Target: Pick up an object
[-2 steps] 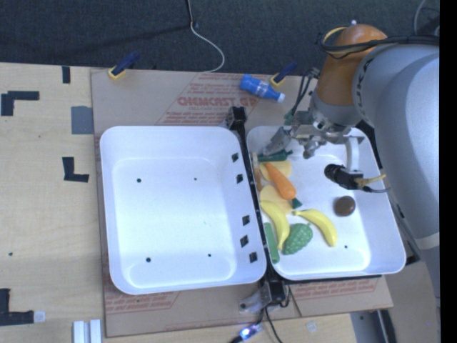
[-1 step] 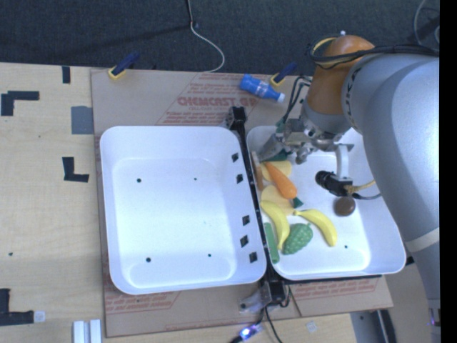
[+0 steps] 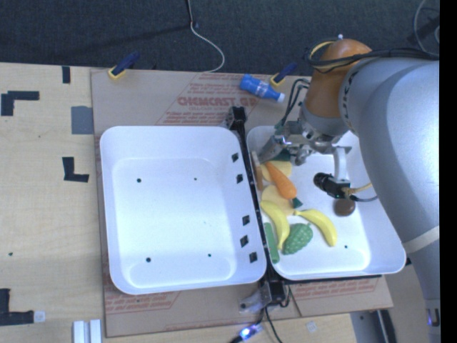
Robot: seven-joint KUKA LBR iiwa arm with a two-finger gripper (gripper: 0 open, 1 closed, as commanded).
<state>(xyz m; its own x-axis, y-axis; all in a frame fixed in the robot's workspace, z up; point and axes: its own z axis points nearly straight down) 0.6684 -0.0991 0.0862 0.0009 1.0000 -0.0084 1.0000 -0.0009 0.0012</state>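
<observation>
My gripper (image 3: 274, 151) hangs low over the far left corner of the right bin (image 3: 371, 257), just above the toys. Right under and in front of it an orange carrot (image 3: 281, 181) lies on a pale yellow piece (image 3: 280, 168). Nearer the front are a yellow banana (image 3: 277, 220) along the left wall, a second banana (image 3: 320, 224), a knobbly green fruit (image 3: 298, 239) and a dark green strip (image 3: 272, 243). A small brown round thing (image 3: 345, 207) lies to the right. Nothing shows between the gripper's tips.
The left bin (image 3: 114, 156) stands beside the right one, with a black divider (image 3: 246, 184) between them. A blue bottle (image 3: 258, 87) lies on the cardboard behind the bins. The arm's grey bulk (image 3: 400, 141) covers the right bin's right side.
</observation>
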